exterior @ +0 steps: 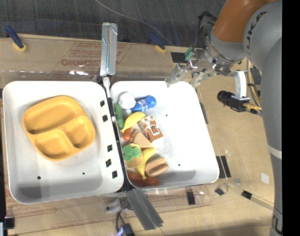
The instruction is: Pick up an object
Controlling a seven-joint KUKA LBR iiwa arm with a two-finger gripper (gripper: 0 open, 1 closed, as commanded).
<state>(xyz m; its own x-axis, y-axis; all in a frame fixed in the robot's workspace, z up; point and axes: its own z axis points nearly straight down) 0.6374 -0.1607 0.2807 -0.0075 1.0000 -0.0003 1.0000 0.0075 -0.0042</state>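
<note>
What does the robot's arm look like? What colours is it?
The arm is big, round and smooth, mostly grey, with a shiny orange band above the wrist. Dark letters run along the grey part near the band. At its end sits a small metal tool made of silvery bits, with thin dark cables beside it.

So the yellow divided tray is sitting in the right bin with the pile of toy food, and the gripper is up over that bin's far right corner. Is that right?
Not quite. The camera view shows the yellow divided tray alone in the left bin; the pile of toy food is in the right bin, against its left wall. The rest holds: the gripper is up over the right bin's far right corner.
</note>
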